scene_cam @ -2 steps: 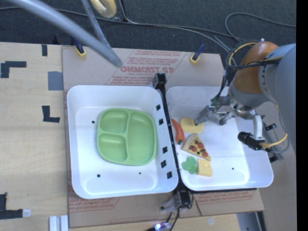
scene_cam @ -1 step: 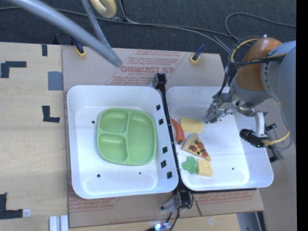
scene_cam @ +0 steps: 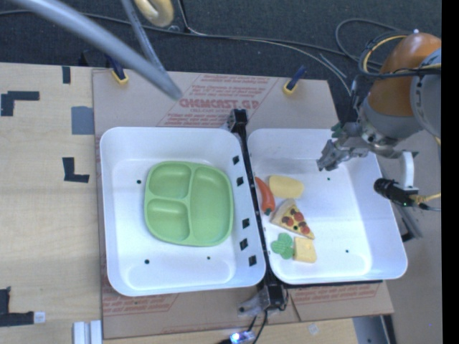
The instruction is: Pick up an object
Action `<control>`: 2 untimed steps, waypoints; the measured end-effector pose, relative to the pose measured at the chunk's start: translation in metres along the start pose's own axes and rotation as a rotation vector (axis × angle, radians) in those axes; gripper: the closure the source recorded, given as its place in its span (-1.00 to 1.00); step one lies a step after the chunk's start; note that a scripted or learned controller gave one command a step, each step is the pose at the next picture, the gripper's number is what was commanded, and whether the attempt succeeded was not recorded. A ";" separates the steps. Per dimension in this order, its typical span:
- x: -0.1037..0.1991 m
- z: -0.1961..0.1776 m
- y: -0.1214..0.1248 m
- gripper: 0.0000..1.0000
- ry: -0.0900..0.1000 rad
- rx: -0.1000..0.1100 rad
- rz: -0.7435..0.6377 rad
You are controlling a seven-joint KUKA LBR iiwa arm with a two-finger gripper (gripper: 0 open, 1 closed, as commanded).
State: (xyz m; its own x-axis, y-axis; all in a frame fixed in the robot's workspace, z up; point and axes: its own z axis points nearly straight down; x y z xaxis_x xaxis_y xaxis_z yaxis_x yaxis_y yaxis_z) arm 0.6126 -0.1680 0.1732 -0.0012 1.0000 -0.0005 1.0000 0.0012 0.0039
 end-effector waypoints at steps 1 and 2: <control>0.003 -0.063 0.005 1.00 -0.001 -0.002 -0.001; 0.003 -0.117 0.006 1.00 -0.001 -0.001 -0.001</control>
State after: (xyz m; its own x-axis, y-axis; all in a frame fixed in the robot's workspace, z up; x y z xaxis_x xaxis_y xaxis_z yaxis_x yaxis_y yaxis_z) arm 0.6182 -0.1645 0.2899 -0.0022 1.0000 -0.0012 1.0000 0.0022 0.0051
